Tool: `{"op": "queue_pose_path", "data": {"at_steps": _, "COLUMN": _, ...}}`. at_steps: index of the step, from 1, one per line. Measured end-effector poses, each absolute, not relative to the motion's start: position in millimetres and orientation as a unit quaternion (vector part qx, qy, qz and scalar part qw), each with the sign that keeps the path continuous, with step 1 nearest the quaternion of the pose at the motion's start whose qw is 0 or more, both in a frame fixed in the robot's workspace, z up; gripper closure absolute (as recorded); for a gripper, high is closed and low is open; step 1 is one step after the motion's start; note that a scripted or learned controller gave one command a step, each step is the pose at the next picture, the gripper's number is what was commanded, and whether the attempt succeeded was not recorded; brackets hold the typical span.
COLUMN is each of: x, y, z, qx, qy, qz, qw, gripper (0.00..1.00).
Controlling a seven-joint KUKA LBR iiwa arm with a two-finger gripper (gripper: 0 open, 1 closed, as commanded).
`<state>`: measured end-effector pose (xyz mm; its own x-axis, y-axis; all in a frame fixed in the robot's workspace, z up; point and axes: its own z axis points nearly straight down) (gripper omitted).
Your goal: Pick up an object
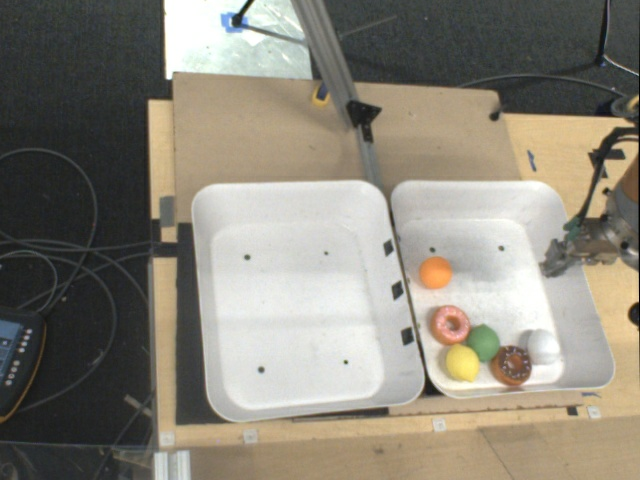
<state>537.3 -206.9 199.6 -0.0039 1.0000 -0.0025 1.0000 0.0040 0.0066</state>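
grey tool [556,260], black cable, orange band

White bins [300,200]; orange ball [435,273]; yellow lemon [462,363].

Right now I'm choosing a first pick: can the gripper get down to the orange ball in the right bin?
Probably yes. The orange ball lies alone on the bin floor, apart from the pink donut and the cluster below it. The gripper hangs at the bin's right rim, with nothing between them.

Fruit and doughnuts [450,324] in right bin [520,208], left bin [290,203] alongside
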Motion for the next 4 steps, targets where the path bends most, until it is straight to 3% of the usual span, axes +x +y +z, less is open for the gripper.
{"op": "queue_pose_path", "data": {"at_steps": 1, "x": 538.7, "y": -207.2, "z": 222.4, "qx": 0.705, "qy": 0.709, "qz": 0.0010, "qw": 0.002, "gripper": 1.00}}
{"op": "queue_pose_path", "data": {"at_steps": 2, "x": 549.7, "y": -155.9, "z": 234.9, "qx": 0.703, "qy": 0.711, "qz": 0.0019, "qw": 0.001, "gripper": 1.00}}
{"op": "queue_pose_path", "data": {"at_steps": 4, "x": 569.2, "y": -51.5, "z": 216.3, "qx": 0.703, "qy": 0.711, "qz": 0.0010, "qw": 0.000, "gripper": 1.00}}
